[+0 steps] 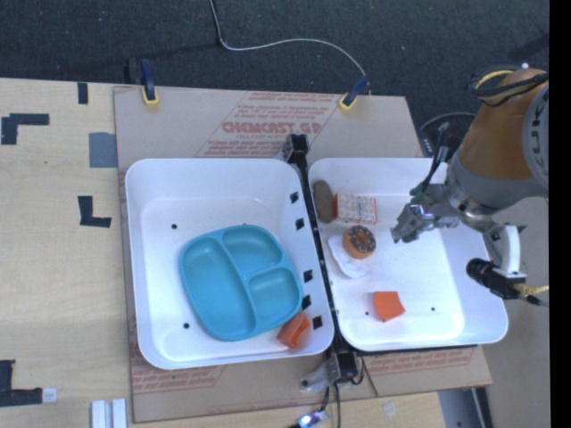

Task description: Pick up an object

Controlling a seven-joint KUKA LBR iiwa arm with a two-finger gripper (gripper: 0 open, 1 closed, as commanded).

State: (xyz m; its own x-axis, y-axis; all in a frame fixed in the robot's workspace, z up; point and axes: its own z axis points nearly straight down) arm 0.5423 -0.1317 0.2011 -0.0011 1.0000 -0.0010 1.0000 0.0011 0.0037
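Donut [359,240] beside end effector [407,226]

Robot lab: clamped cardboard [268,123] on bench, white bins [143,239], taped markers [89,210].

The arm [500,163] is grey, with a broad orange band above the wrist. A yellow cable loops over its top. Its claw [409,224] is dark grey metal.
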